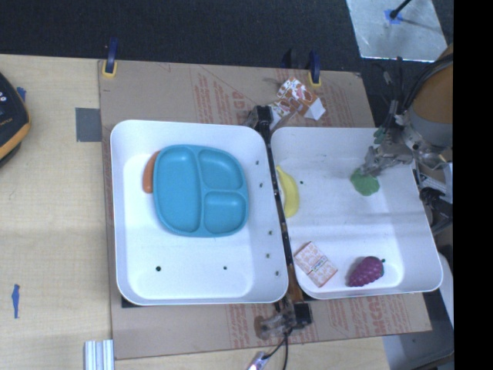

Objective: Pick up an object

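The small round green plastic object (366, 183) lies near the back of the right white bin (400, 237), directly under the gripper (380, 163), whose finger state is unclear, so the arm should descend centred before closing.

The bench (54, 230) is pale wood, with a brown cardboard sheet (192, 91) across the middle of the frame. Blue clamps (111, 55) (313, 66) pin the sheet at its upper edge. A grey tape patch (88, 124) sits on the wood at the sheet's left edge. At far left, a black and yellow device (11, 122) is cut off by the frame. A crumpled wrapper (299, 99) lies on the sheet at upper centre. At upper right, a grey square (393, 18) lies on dark floor, with a blue mark (395, 18) on it.
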